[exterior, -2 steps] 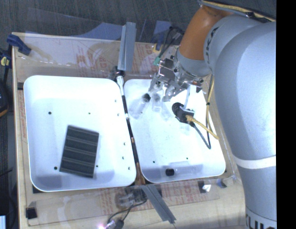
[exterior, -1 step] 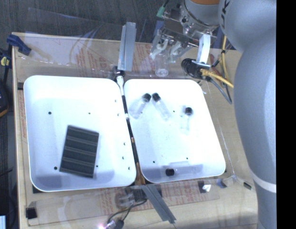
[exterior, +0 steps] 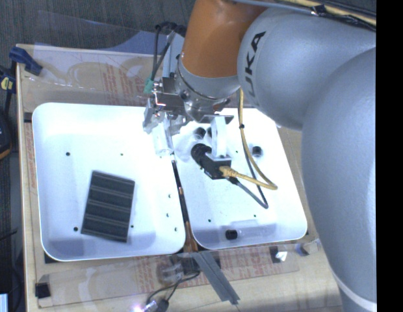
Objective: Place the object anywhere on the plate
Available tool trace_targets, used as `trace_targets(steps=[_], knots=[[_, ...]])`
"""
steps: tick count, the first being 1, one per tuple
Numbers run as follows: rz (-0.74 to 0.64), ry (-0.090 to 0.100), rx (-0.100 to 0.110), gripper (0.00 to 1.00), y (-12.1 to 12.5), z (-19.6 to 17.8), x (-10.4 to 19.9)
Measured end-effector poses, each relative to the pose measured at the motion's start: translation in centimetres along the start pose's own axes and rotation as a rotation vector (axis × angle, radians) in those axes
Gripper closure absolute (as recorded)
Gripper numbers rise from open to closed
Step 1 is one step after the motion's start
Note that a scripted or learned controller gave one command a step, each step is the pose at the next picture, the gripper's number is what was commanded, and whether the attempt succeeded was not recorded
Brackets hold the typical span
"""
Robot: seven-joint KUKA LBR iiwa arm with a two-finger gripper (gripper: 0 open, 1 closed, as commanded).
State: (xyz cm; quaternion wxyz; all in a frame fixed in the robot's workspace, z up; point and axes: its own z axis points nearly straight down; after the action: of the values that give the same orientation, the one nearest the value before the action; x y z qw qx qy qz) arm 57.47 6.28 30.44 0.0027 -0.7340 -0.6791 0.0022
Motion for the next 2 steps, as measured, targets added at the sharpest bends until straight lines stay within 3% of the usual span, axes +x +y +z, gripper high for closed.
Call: trace_targets(steps=[1,2], knots=[[0.175,0.002,-0.006,1.00,6.6,-12.8,5.3],[0.191,-0.003,0.001,1.00,4.2,-3.1,14.1]])
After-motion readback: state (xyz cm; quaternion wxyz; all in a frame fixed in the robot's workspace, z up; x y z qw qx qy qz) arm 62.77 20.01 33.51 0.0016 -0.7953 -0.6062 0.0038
